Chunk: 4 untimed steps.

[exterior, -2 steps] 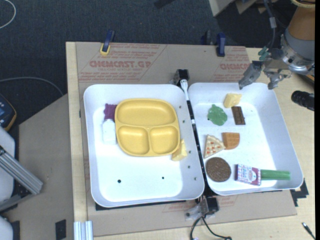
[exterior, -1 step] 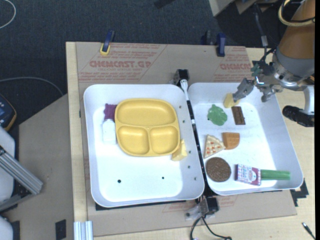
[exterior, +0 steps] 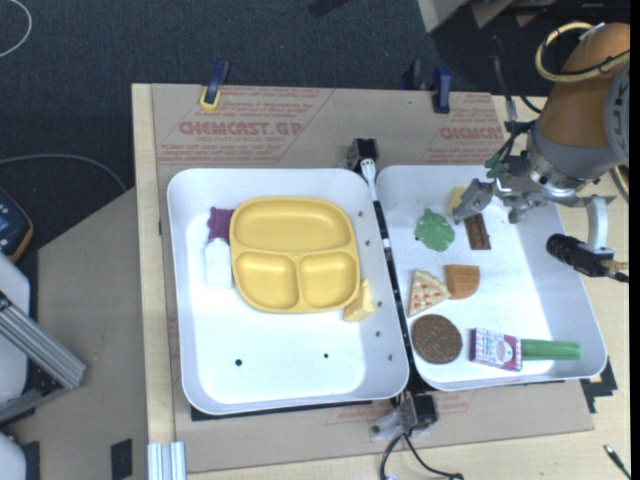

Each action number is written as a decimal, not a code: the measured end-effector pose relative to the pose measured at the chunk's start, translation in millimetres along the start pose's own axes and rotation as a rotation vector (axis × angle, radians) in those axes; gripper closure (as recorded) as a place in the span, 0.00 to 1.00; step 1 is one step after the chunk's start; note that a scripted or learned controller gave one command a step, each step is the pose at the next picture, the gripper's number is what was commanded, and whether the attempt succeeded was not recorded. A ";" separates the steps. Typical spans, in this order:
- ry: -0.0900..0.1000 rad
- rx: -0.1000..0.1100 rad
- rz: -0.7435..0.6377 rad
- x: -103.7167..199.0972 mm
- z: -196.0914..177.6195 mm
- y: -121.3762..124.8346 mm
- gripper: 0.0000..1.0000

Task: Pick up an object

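Gripper [exterior: 493, 200] hangs over the right bin [exterior: 560, 298], fingers apart, gripping nothing; green toy [exterior: 435, 230], brown bar [exterior: 478, 232] and pizza slice [exterior: 427, 291] crowd nearby.

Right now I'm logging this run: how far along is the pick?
Done: the grey two-finger gripper is over the right white bin, at its far end. In hand: nothing visibly held; it hangs by the small brown bar and green leafy toy. Left: grasping and lifting one item; the round brown cookie and others lie untouched.
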<state>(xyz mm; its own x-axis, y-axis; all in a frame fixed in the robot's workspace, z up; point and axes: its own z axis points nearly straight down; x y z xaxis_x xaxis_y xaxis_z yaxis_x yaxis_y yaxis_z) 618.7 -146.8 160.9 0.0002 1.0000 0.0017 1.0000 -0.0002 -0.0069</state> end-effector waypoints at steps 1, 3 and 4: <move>0.000 0.000 -0.001 7.9 46.4 0.7 0.00; -0.005 -0.013 0.000 7.2 62.6 3.2 1.00; -0.004 -0.014 0.001 3.3 1.3 -2.5 1.00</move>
<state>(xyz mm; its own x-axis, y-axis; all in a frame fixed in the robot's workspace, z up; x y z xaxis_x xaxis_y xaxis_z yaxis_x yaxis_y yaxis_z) 616.2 -143.5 159.6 0.0014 1.0000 -0.0025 1.0000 -0.0014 0.0075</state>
